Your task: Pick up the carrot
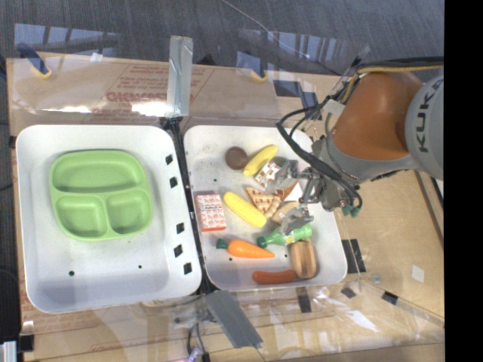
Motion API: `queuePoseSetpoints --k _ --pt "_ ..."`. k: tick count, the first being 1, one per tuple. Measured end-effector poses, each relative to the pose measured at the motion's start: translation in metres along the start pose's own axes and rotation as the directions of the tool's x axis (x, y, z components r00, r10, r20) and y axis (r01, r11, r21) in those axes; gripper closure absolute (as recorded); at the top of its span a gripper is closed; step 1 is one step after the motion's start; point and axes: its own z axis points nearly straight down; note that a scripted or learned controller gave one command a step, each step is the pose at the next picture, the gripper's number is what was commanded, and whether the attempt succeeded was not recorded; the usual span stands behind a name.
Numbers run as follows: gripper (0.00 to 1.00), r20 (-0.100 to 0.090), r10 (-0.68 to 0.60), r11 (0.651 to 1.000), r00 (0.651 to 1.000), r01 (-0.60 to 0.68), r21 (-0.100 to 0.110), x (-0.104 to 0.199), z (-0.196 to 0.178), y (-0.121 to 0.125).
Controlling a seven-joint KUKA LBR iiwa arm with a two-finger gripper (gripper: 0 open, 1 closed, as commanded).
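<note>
The carrot (pixel 250 250), orange with a green stub at its left end, lies flat near the front of the right bin (pixel 202 151). My gripper (pixel 290 196) hangs over the right side of that bin, up and to the right of the carrot and apart from it. Its fingers (pixel 299 219) stand open, with nothing held between them. Under the gripper lie a waffle-like wedge (pixel 263 200) and a brown piece, partly hidden by it.
Around the carrot in the right bin are a corn cob (pixel 243 209), a banana (pixel 259 159), a brown ball (pixel 236 157), a red box (pixel 210 211), a green item (pixel 282 238), a bread roll (pixel 304 259) and a sausage (pixel 275 277). The left bin (pixel 45 277) holds a green divided tray (pixel 101 193).
</note>
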Motion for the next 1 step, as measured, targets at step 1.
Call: queuePoseSetpoints --k 1 --pt "0.00 0.004 0.046 0.999 0.999 -0.046 0.000 0.0431 0.1104 0.0431"
